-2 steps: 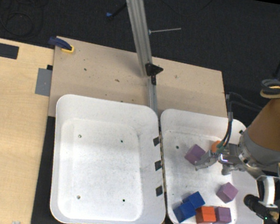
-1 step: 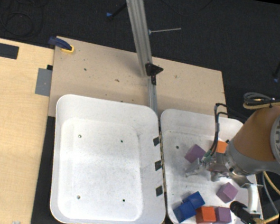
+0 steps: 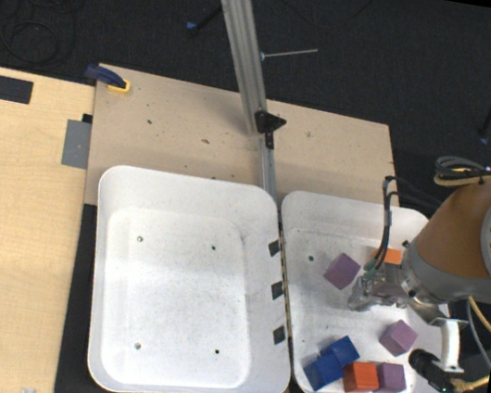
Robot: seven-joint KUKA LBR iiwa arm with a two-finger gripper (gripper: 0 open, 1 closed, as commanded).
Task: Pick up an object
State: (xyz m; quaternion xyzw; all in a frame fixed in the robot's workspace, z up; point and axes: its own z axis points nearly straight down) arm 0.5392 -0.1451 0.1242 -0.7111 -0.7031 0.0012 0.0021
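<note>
My gripper (image 3: 366,295) is low in the right bin (image 3: 316,220), just right of a purple cube (image 3: 342,270) lying near the bin's middle. A small orange block (image 3: 393,256) peeks out just above the gripper, beside the wrist. Another purple cube (image 3: 398,337) lies below and to the right of the gripper. Along the bin's front edge sit two blue blocks (image 3: 331,360), an orange block (image 3: 362,377) and a purple block (image 3: 391,378). I see nothing held in the gripper.
The left bin (image 3: 125,188) stands beside the right one, joined by black clips (image 3: 277,290). A slanted metal bar (image 3: 249,69) rises behind the bins. The arm's orange and grey body (image 3: 459,238) covers the right bin's far right corner.
</note>
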